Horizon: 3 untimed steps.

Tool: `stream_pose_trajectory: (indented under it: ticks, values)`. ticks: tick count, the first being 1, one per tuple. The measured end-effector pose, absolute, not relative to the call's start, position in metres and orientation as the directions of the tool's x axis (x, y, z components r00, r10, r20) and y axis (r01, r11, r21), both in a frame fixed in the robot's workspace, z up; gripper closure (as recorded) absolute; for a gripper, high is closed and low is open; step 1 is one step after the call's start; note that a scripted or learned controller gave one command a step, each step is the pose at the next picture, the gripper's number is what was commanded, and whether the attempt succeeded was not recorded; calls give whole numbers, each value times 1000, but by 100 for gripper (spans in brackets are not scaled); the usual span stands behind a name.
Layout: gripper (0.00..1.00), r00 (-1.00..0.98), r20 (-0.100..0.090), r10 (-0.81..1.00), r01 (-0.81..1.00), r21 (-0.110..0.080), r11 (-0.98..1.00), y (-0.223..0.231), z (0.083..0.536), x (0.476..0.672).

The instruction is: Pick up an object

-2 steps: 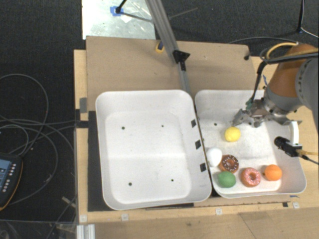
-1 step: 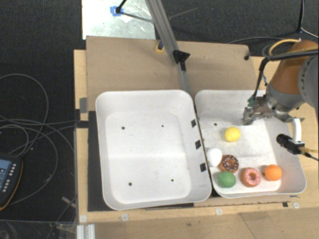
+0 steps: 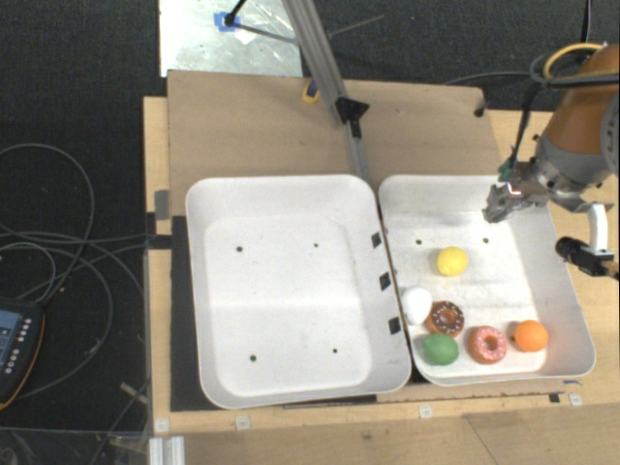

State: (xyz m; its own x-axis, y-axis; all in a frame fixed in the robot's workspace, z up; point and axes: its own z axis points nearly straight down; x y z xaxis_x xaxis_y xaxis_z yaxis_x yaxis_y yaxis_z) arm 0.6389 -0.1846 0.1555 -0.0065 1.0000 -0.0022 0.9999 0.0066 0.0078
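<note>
Gripper (image 3: 499, 204) hovers at the right bin's (image 3: 572, 342) upper edge; finger state cannot be told, nothing seen held; nearest object, the yellow ball (image 3: 451, 262), lies at seven o'clock from it, apart; round, no long axis.

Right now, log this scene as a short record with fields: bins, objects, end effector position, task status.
bins: left bin and right bin, white, side by side
objects in right bin: yellow ball, white ball, brown donut, green ball, pink donut, orange ball
end effector position: end effector over the right bin's far right part, beyond and right of the yellow ball
held object: none seen between the fingers
task status: pick not yet done; all six objects lie in the bin
</note>
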Motion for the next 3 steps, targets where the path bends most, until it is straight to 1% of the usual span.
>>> stream_pose_trajectory:
  ticks: [1, 2, 3]
  values:
    - [100, -7, -3, 1000, 1000, 8, 7, -185, 208, 641]
    - [100, -10, 2, 1000, 1000, 1, 10, -133, 202, 630]
    - [100, -9, 2, 1000, 1000, -1, 9, -86, 199, 613]
